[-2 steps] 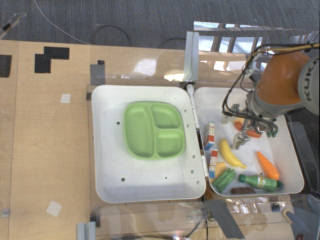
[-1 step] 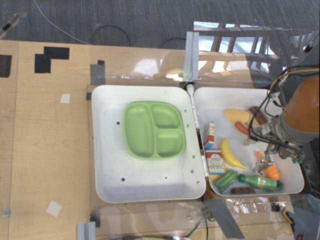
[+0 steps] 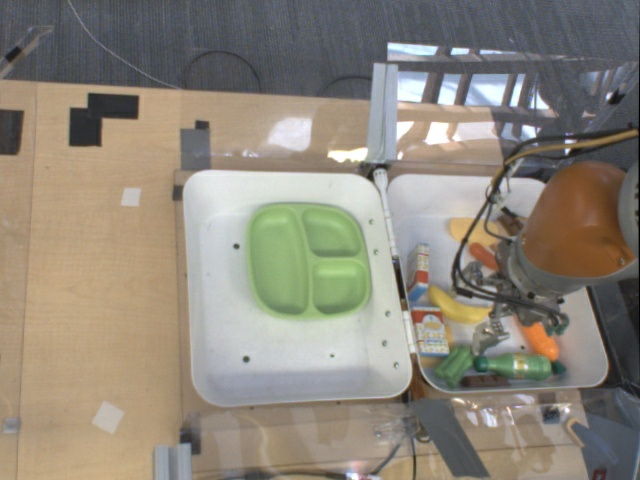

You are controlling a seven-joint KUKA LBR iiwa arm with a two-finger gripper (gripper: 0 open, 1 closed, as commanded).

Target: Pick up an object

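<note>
Light green divided plate [image 3: 306, 260], white bins [image 3: 230, 368], yellow banana [image 3: 455, 306], green bottle [image 3: 510, 367], orange carrot [image 3: 541, 341]

One fixed camera looks down at a slant on both white bins [image 3: 300, 388], the arm [image 3: 580, 218] entering from the right.

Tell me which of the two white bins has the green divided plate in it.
The left bin holds the green divided plate. The right bin holds small toy foods, with the arm over it.

Bright, even light — glare on bench [image 3: 300, 133].
</note>
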